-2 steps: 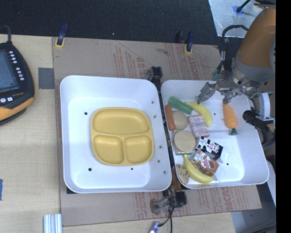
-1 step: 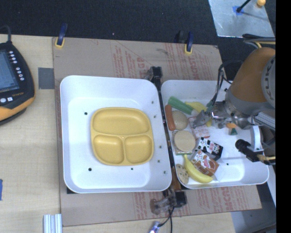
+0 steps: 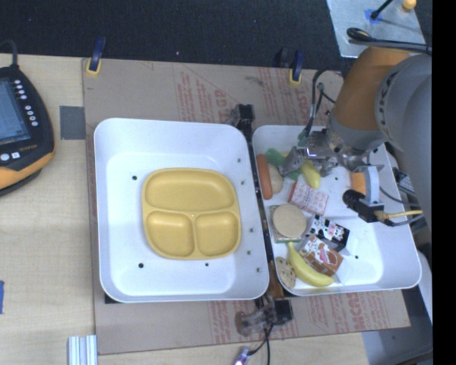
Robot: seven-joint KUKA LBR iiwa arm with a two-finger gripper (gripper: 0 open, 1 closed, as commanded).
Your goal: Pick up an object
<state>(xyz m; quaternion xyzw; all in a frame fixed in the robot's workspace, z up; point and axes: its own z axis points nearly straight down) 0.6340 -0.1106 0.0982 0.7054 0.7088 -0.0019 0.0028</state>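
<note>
Camera view, gripper (image 3: 313, 152) low over right bin (image 3: 395, 268), finger state unclear, small yellow piece (image 3: 311, 176) just below, banana (image 3: 308, 268) near front, yellow divided plate (image 3: 191, 211) in left bin (image 3: 114, 204)

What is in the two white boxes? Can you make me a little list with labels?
left bin: holds a yellow divided plate with three compartments
right bin: holds a pile of toy food and small items
banana: lies at the near edge of the right bin
hot dog: lies along the right bin's left wall
round cracker: sits beside the banana
gripper: low over the far end of the right bin, by a small yellow piece
tablet: on the bench, left of the bins
</note>
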